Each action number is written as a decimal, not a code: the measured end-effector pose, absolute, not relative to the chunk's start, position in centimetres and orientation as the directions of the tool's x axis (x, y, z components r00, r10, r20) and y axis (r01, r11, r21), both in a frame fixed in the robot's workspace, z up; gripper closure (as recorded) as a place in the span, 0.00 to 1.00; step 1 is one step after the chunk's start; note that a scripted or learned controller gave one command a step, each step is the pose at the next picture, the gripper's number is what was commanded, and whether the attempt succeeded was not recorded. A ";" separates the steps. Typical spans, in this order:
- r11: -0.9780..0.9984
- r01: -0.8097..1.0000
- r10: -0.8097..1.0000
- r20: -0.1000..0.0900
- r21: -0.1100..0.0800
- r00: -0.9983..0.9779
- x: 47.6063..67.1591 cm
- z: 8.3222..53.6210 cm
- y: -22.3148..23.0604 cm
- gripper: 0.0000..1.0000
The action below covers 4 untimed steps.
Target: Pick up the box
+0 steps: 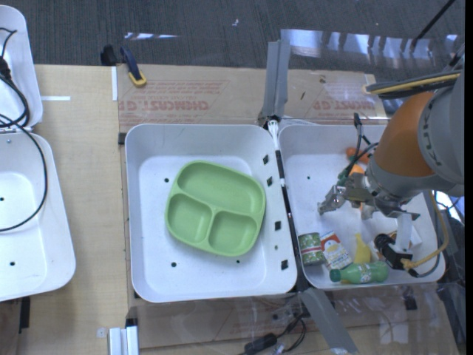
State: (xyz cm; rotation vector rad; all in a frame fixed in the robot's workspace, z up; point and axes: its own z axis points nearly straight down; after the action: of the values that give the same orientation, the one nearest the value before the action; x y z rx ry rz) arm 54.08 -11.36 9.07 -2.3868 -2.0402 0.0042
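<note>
The box (337,251) is small and white with red and yellow print. It lies in the right bin (310,161) near the front wall, between a green-labelled can (311,248) and a yellow item (361,249). My gripper (331,200) hangs over the bin's middle, a short way behind the box and apart from it. The grey arm with its orange band (403,143) reaches in from the right and hides the bin's right side.
A green bottle (360,274) lies along the right bin's front wall. An orange item (356,168) peeks out beside the wrist. The left bin (140,198) holds a green divided plate (216,208). Black and yellow cables (399,254) hang near the bin's right corner.
</note>
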 end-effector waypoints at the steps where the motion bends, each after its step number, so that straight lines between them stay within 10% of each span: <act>1: -0.048 0.999 0.999 0.000 -0.002 0.048 47.7 9.1 -11.6 0.00; 2: -0.053 0.999 0.999 0.000 -0.001 0.053 47.8 10.0 -11.6 1.00; 4: -0.309 0.951 0.951 -0.002 0.000 0.309 47.8 18.9 -17.3 1.00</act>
State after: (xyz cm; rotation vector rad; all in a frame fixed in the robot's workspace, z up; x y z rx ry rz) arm 47.78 -17.27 18.90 -2.5419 -1.8478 0.0032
